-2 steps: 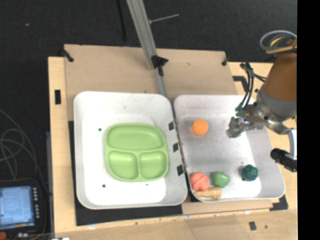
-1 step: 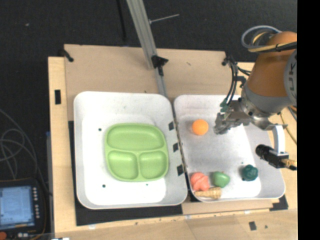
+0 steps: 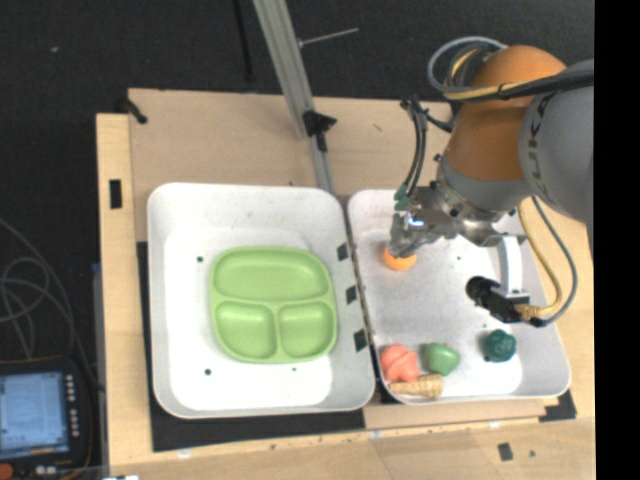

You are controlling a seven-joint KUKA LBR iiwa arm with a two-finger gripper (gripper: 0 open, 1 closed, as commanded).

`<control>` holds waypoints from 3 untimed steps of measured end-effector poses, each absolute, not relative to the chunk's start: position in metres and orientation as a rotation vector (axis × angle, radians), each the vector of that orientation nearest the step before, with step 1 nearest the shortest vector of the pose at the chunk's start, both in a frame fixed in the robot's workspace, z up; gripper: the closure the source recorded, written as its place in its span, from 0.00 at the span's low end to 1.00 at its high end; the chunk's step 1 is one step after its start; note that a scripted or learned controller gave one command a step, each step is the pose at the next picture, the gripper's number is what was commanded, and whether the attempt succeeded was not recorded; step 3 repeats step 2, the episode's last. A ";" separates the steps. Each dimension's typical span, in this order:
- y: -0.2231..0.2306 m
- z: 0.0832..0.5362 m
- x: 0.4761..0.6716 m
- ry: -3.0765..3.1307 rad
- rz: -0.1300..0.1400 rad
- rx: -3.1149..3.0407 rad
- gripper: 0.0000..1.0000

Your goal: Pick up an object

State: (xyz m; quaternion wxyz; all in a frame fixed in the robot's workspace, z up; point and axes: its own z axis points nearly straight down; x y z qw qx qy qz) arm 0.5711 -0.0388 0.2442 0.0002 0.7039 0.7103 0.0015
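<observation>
In the right bin point(image 3: 440, 293), a small orange object point(image 3: 399, 259) sits near the left wall at the back. My gripper point(image 3: 405, 236) stands directly over it, its tip touching or just above the orange top. Near the bin's front edge lie a pink piece point(image 3: 398, 361), a light green piece point(image 3: 439, 357), a tan piece point(image 3: 420, 387) and a dark green piece point(image 3: 499, 345).
The left bin point(image 3: 175, 268) holds a green divided plate point(image 3: 272, 302). A metal pole point(image 3: 290, 68) rises behind the bins. Cables loop from the arm point(image 3: 500, 138) over the right bin's right side point(image 3: 545, 268), beside a black part point(image 3: 490, 296).
</observation>
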 end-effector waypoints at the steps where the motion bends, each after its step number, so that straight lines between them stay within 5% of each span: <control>1: 0.009 0.249 0.571 2.230 0.004 2.212 1.00; 2: 0.058 0.256 0.582 2.231 0.004 2.212 1.00; 3: 0.058 0.256 0.582 2.231 0.004 2.212 1.00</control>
